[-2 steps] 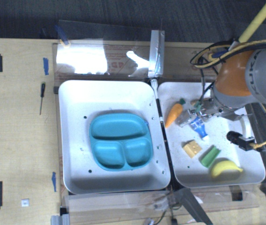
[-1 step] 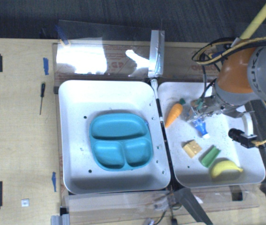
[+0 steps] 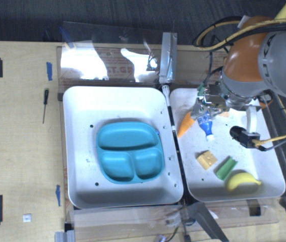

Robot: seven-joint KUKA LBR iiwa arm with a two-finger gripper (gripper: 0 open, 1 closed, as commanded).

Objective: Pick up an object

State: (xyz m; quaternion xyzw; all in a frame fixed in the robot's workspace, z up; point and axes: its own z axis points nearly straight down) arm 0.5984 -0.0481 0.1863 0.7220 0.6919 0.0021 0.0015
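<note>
Tube [image 3: 206,125], blue with a white tip, is seen in the right bin [image 3: 265,169], touching or just under the gripper [image 3: 207,105]; open or closed cannot be told. Carrot [image 3: 184,124] lies just left of tube. Yellow block [image 3: 207,159], green piece [image 3: 224,168] and banana [image 3: 242,181] are placed below tube. Blue plate [image 3: 129,149] sits well left of tube, in the left bin [image 3: 77,115].

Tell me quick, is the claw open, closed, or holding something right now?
Claw: cannot be told from this view; it sits at the top end of a blue and white tube.
</note>
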